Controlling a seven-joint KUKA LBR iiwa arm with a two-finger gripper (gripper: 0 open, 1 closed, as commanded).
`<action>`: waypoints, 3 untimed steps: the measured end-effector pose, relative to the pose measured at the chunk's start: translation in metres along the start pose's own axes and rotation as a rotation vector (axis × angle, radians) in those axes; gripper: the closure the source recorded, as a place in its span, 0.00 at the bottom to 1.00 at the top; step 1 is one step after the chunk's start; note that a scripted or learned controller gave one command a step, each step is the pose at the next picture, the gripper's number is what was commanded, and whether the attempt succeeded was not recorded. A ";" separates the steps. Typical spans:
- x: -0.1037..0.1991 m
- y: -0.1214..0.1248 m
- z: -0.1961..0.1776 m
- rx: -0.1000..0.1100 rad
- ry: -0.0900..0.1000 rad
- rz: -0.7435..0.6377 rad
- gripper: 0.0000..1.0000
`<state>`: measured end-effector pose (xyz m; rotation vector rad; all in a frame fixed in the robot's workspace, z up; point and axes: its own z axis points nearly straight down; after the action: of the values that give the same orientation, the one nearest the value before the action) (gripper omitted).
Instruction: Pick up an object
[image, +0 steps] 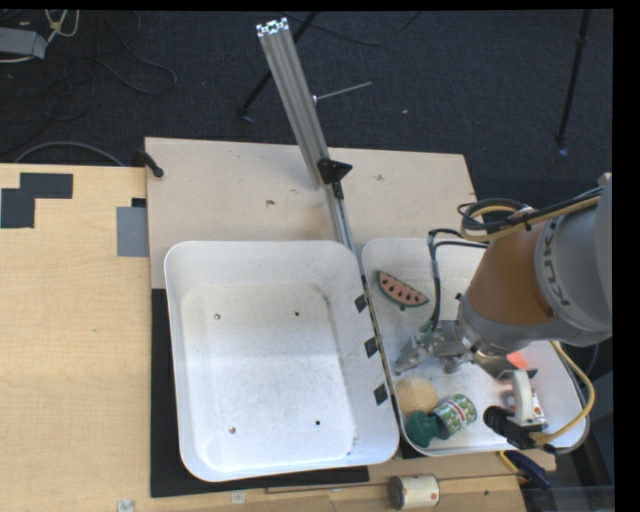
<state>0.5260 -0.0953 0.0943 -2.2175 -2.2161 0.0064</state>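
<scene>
The grey arm with the orange band covers the middle and right portion of the right-hand shallow white bin, so that part of the bin floor and much of its far-right rim cannot be seen. The arm is cut off by the right edge of the view. The metal two-finger gripper lies partly under the wrist; the state of its tips cannot be determined. A white object with red markings is partly concealed by the arm, and its identity cannot be determined. A small grey and tan cylinder near the bottom edge is too small to identify.
</scene>
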 end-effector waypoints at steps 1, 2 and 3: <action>-0.003 0.000 -0.013 -0.002 -0.001 0.009 1.00; -0.005 -0.003 -0.075 -0.010 -0.002 0.001 1.00; -0.006 -0.003 -0.118 -0.009 -0.002 -0.001 1.00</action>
<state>0.5240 -0.1011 0.2125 -2.2224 -2.2222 -0.0019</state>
